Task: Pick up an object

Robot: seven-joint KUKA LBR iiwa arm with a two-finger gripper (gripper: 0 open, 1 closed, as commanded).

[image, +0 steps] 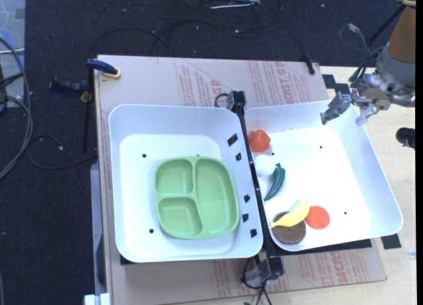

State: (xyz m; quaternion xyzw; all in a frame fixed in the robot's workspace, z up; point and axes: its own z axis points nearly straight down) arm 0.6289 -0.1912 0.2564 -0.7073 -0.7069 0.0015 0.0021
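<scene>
A: At the near edge of the right bin (pixel 370 158), a banana (pixel 294 214) lies on a brown disc (pixel 289 233), touching an orange piece (pixel 318 217)

B: The gripper (pixel 347 109) hangs spread and holding nothing over the far rim; reaching that cluster, it may nudge neighbours or close on two

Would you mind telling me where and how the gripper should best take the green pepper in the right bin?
Probably grip the pepper across its narrow middle, descending from above, fingers on its long sides. It lies slanted near the bin's left wall, beside a white ball.
</scene>
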